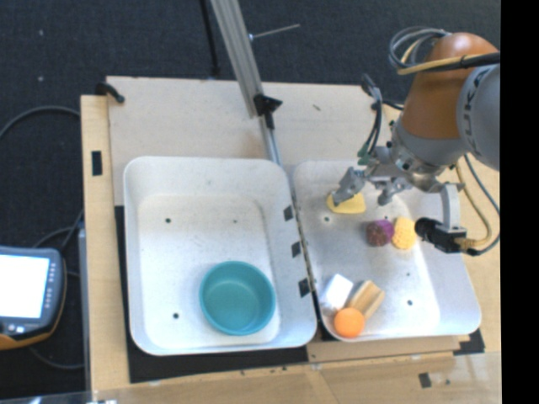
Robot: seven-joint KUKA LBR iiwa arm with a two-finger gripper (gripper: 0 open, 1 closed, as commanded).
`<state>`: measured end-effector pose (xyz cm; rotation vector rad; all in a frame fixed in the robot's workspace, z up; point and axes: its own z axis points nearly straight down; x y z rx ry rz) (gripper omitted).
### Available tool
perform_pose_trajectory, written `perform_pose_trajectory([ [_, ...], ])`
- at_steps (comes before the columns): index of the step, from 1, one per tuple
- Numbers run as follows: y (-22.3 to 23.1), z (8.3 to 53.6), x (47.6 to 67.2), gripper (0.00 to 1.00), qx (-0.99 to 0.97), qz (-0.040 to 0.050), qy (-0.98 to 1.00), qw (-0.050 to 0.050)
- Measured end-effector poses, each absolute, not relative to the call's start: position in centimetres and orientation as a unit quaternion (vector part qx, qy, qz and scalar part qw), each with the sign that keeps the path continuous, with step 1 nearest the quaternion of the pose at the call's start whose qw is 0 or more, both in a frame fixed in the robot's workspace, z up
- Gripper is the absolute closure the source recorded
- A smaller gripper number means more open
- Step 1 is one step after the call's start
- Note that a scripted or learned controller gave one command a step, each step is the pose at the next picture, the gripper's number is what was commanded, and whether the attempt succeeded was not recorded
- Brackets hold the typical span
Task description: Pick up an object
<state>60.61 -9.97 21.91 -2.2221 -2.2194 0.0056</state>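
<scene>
While the task calls for lifting an object, nothing is showing between the fingers of the two-finger gripper [367, 191] yet, so the pick is looking not yet done. The grey arm with the orange band [438, 91] is reaching in from the upper right of the frame, and its fingers are standing spread apart over the far end of the right white bin [450, 305]. One fingertip is sitting at or just above a flat pale-yellow piece [352, 204]; whether it is touching cannot be told. A dark purple lump [379, 232] and a yellow rounded object [404, 233] are lying near the frame's right-centre, touching each other. A white block [338, 290], a tan wooden block [367, 295] and an orange ball [349, 321] are clustering at the bin's lower left corner. A teal round bowl [237, 297] is sitting in the left white bin [160, 217]. Closing and lifting are still remaining.
</scene>
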Motion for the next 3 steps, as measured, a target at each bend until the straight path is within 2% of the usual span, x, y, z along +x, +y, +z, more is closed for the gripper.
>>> perform_pose_trajectory([
  [2, -10.5, 12.3, 61.8, 0.00, -0.709, 0.0022, -0.706, 0.001],
  [3, -10.6, 13.7, 62.0, 1.00, -0.710, -0.0005, -0.704, -0.001],
])
